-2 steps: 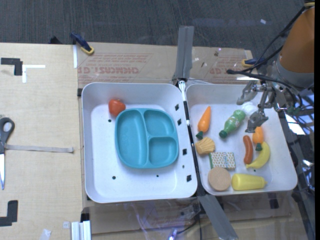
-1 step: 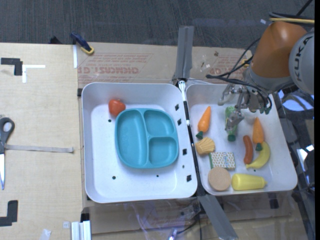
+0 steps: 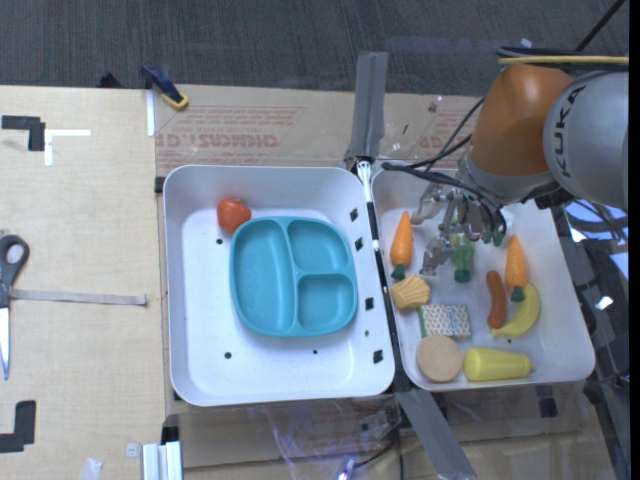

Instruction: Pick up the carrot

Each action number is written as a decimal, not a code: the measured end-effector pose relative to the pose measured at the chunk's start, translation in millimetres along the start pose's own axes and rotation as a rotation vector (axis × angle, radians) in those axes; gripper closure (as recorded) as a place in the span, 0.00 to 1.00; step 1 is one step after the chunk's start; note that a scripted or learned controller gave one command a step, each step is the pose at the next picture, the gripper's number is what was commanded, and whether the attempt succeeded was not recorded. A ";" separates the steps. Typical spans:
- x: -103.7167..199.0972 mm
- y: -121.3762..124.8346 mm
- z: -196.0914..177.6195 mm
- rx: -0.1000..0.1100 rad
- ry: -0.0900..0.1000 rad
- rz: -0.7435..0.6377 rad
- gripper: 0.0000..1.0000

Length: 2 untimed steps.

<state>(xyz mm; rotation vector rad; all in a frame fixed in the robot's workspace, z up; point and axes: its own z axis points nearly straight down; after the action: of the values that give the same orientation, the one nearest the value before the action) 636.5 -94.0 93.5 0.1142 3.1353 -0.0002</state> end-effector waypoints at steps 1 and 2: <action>42.1 -9.3 -0.7 0.001 -0.001 0.209 0.00; -17.2 3.1 -0.4 0.001 -0.002 0.134 0.00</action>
<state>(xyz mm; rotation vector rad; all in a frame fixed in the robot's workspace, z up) 653.9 -92.1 94.0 0.3236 3.1183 -0.0012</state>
